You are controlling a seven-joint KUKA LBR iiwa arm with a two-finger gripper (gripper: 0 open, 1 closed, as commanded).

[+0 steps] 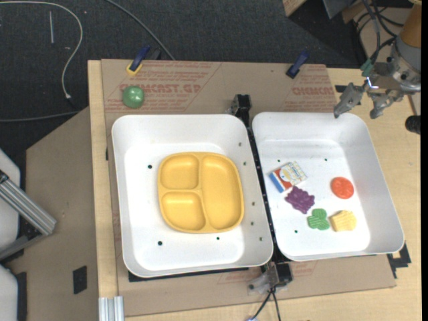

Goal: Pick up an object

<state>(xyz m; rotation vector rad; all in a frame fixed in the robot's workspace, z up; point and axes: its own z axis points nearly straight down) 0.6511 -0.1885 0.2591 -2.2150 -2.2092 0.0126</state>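
The gripper [361, 102] hangs at the upper right, just past the far right corner of the right bin [374, 142], its two fingers spread wide with nothing between them. Below it the far half of the right bin is open white floor; all five small objects sit in the near half. A small white carton [288, 175] with blue and red print lies closest to the inner wall, its lettering too small to read. Just beside it toward the near side lies a purple grape cluster [300, 198], and nearer still a green toy piece [318, 219] touches a yellow ridged piece [343, 221]. A round orange-red piece [342, 188] sits apart from them toward the right wall, with free room around it. The left bin [130, 146] holds a yellow three-compartment plate [200, 192] in its middle, with bare floor along every wall. The two bins meet at a narrow seam with black clips [241, 104] at the far and near ends. The cardboard sheet [214, 85] under the bins carries faded reddish print, only partly legible. A green ball [134, 97] rests on it near the far left corner, beside a blue and yellow clamp [139, 59]; another blue clamp [297, 64] grips the far edge.
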